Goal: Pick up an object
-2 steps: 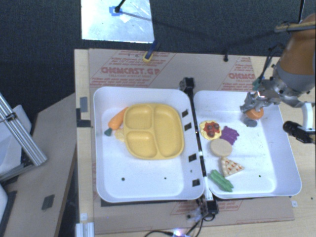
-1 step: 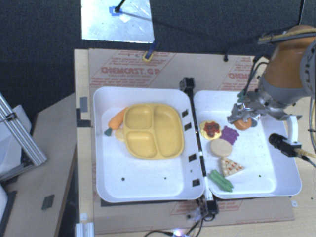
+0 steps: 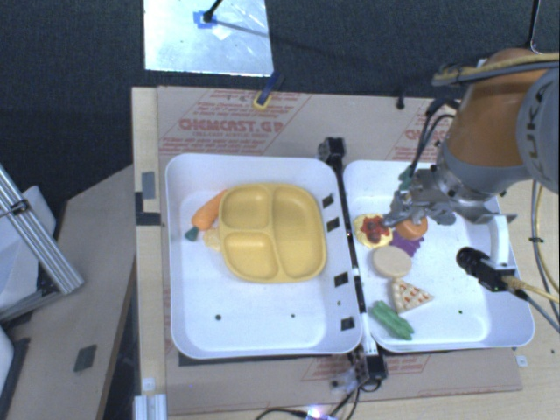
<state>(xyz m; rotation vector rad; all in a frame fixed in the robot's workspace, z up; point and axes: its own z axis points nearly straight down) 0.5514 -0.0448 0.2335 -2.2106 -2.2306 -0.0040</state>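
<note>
My gripper (image 3: 401,213) hangs over the left part of the right bin (image 3: 503,322), reaching in from the right. Just below its tip lie a small yellow round toy with red topping (image 3: 374,230), an orange toy (image 3: 413,227) and a purple piece (image 3: 408,245). Closer to the front sit a beige round toy (image 3: 391,262), a tan waffle-patterned wedge (image 3: 409,297) and a green pod (image 3: 390,319). Nothing shows held in the gripper.
The left bin (image 3: 188,322) holds a yellow divided plate (image 3: 266,232) with an orange carrot toy (image 3: 207,210) against its left side. A black divider with clips (image 3: 343,234) runs between the bins. A shiny metal sheet (image 3: 208,24) lies behind the bench.
</note>
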